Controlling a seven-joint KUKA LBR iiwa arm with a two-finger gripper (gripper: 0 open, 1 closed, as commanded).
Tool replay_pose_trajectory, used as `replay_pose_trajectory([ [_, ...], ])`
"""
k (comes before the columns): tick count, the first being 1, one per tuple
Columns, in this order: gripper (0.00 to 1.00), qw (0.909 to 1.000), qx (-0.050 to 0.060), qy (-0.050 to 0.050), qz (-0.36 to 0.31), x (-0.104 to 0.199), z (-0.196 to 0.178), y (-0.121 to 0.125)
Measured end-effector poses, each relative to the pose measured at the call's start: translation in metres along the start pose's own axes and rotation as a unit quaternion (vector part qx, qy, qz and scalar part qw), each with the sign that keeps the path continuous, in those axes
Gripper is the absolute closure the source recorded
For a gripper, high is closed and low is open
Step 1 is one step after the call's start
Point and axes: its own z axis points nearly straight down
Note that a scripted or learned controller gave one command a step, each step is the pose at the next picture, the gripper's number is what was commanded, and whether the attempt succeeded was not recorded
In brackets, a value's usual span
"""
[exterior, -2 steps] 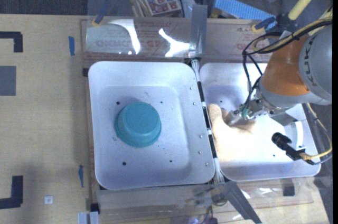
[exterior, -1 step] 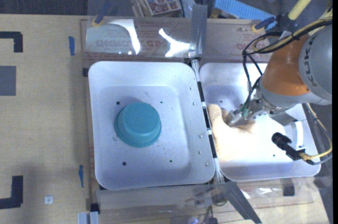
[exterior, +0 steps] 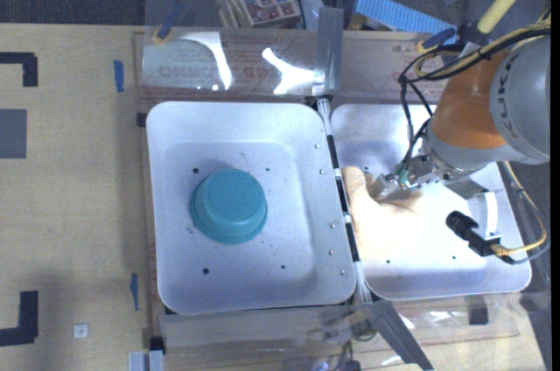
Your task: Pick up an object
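1. We see two candidates. A teal bowl (exterior: 229, 205) sits upside down near the middle of the left bin (exterior: 175, 133). A pale, tan, elongated object (exterior: 353, 185) lies in the right bin (exterior: 516, 273), against the wall that divides the two bins.

2. The gripper (exterior: 391, 185) is low in the right bin, just beside the tan object, so we judge that object to be the target.

3. Handling, as a judgement: the tan object looks small and light. Its rounded, soft-edged outline hints at something compliant, foam or plush, though the picture is too blurred for us to name the material. If it is soft, it will give under a squeeze and is unlikely to break.

4. Where to take hold: across its narrow width, near its middle. Its place against the dividing wall leaves little room for a finger on that side, which could spoil the grasp.

5. The bowl, by contrast, looks rigid and smooth; upside down, it offers only a rounded back, awkward for two fingers.

6. Arm pose: it reaches in from the right, its orange band (exterior: 468, 120) above the right bin, the wrist bent down and leftward toward the tan object.

7. We cannot tell how the gripper is set, nor whether it touches the object.
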Motion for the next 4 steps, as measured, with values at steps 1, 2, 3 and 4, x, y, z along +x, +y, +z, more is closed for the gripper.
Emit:
replay_pose_trajectory([
  [1, 0.00, 1.0000, 0.000, 0.000, 0.000, 0.0000, 0.0000, 0.0000],
  [2, 0.00, 0.9999, 0.000, -0.001, -0.016, 0.0007, -0.0002, 0.0015],
  [3, 0.00, 0.9999, 0.000, -0.001, -0.016, 0.0008, -0.0002, 0.0015],
  [4, 0.00, 0.9999, 0.000, -0.001, -0.016, 0.0008, -0.0002, 0.0015],
])
